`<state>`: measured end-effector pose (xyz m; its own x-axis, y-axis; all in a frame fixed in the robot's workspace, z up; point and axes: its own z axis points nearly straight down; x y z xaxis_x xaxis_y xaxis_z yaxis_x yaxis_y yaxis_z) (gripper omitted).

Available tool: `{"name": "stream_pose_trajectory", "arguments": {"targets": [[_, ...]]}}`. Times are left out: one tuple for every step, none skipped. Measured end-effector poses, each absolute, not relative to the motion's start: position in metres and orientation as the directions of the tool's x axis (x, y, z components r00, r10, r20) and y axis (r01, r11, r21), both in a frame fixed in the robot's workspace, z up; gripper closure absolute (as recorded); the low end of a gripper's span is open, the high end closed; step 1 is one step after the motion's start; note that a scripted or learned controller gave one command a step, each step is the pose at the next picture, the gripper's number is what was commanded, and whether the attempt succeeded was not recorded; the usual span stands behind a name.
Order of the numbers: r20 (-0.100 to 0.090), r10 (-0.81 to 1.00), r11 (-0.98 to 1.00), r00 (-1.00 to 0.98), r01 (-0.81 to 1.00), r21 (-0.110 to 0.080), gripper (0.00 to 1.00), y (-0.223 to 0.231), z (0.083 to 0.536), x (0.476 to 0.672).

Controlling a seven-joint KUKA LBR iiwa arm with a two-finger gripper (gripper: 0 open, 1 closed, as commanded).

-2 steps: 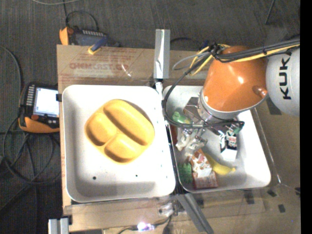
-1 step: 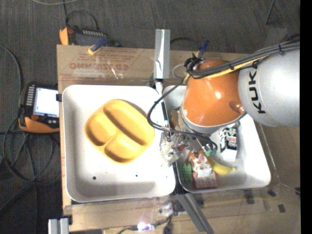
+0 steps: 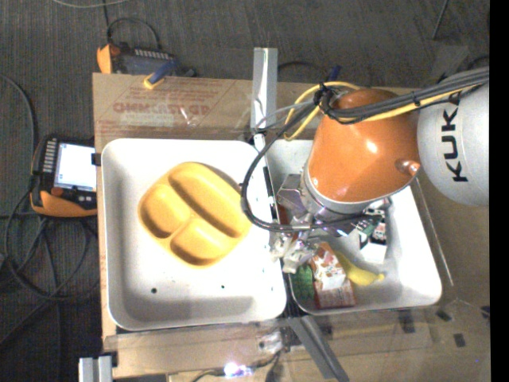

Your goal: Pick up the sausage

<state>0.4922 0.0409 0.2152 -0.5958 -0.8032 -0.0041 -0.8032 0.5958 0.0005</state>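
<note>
The arm's orange band [image 3: 362,153] and grey wrist hang over the right bin [image 3: 425,281], hiding most of that bin's middle. The tool [image 3: 298,241] shows only in part below the wrist, at the bin's left wall among loose cables [image 3: 254,193]; whether it stands wide or narrow, or grips anything, cannot be told from this view.

Just below the tool lie a small carton with a red and white print [image 3: 330,281], a dark green item [image 3: 302,281] at the carton's left side, and a yellow, banana-like piece [image 3: 364,274] to the carton's right. A black and white packet [image 3: 375,235] sits near the wrist's lower right edge. No item here can be told for certain to be the sausage; its place cannot be made out.

The left bin [image 3: 127,293] holds a yellow divided plate [image 3: 195,213], overturned, well apart from the tool. Brown cardboard [image 3: 175,106] lies on the bench behind this bin. A handheld screen device with an orange case [image 3: 64,173] rests on the floor to the far left.
</note>
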Motion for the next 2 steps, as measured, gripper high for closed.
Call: {"name": "stream_pose_trajectory", "arguments": {"targets": [[-0.005, -0.878, 0.479, -0.479, -0.878, 0.002, 1.00, 0.093, 0.249, 0.547], [-0.004, -0.940, 0.341, -0.341, -0.940, 0.004, 1.00, 0.172, 0.172, 0.515]]}}
